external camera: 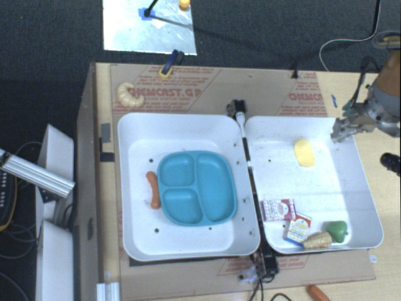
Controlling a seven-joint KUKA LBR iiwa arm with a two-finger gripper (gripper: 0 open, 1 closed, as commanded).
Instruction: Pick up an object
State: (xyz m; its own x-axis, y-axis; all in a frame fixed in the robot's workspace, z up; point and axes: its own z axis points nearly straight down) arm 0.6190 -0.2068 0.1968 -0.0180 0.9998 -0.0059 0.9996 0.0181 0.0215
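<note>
Two white bins sit side by side on the desk (351, 86). At the right bin's (360, 180) upper right rim hangs the hand (343, 129), grip unclear; the yellow object (305, 152) lies near, at its eight o'clock.

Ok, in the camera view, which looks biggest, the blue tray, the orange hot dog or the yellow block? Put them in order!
Largest to smallest, as they look in the camera view:
1. The blue tray, by far the biggest.
2. The orange hot dog, long but thin.
3. The yellow block, shorter but fatter, so these last two are close.
</note>
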